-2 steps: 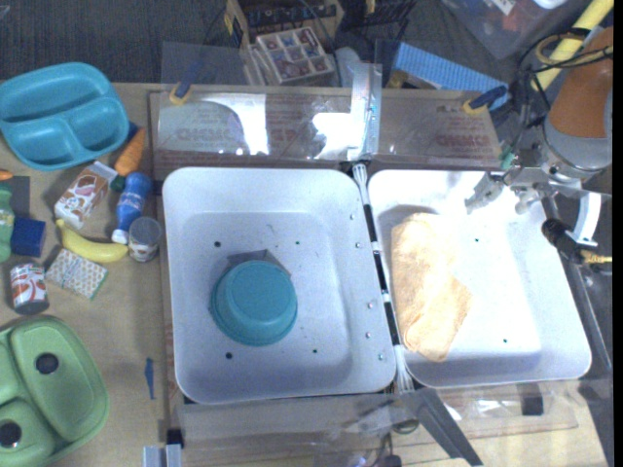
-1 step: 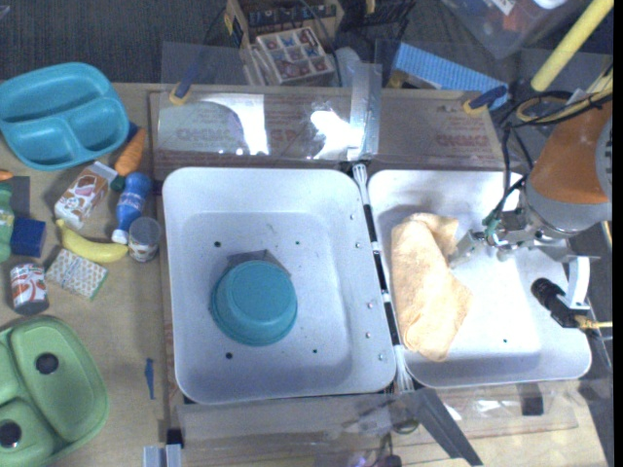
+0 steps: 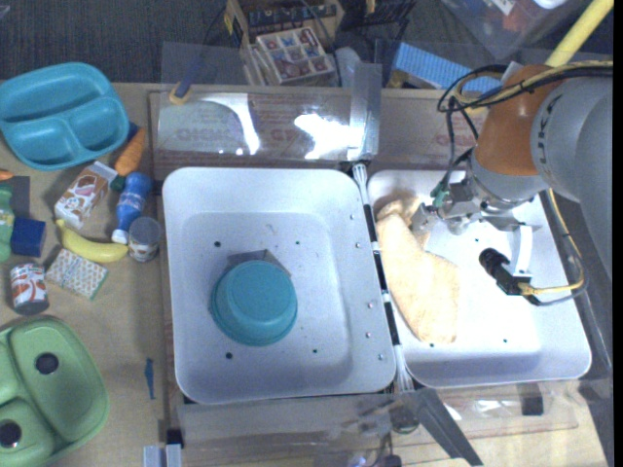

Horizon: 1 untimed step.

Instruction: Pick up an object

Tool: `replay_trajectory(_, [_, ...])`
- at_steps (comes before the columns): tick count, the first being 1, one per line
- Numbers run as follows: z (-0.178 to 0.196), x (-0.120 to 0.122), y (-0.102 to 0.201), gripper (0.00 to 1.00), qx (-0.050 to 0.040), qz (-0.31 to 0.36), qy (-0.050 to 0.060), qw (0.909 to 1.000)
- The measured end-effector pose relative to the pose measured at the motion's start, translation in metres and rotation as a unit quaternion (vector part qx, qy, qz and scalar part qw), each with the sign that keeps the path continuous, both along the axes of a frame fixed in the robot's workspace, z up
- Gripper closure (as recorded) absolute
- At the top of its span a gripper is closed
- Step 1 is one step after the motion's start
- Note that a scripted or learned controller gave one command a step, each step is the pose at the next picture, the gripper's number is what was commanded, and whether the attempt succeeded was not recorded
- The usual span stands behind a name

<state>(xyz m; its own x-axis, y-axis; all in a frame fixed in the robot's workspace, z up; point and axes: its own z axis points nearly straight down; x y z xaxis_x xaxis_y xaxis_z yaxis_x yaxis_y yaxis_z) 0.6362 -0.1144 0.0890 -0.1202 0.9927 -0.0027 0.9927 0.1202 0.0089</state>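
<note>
A long tan, bread-like object lies along the left side of the right bin, its upper end near the bin's back left corner. My gripper hangs low over the right bin's back, just right of that object's upper end. An upturned teal bowl rests in the middle of the left bin. The grey arm with its orange band comes in from the right.
Black and yellow cables trail from the wrist over the right bin. Left of the bins sit a teal divided tray, a banana, small cans and cartons, and a green container. A shiny clear sheet lies behind the left bin.
</note>
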Motion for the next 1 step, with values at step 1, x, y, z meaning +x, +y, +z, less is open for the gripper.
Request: replay_trajectory(1, [0.0118,0.0016,0.0003,1.00,0.0004,0.000,-0.003,1.0000])
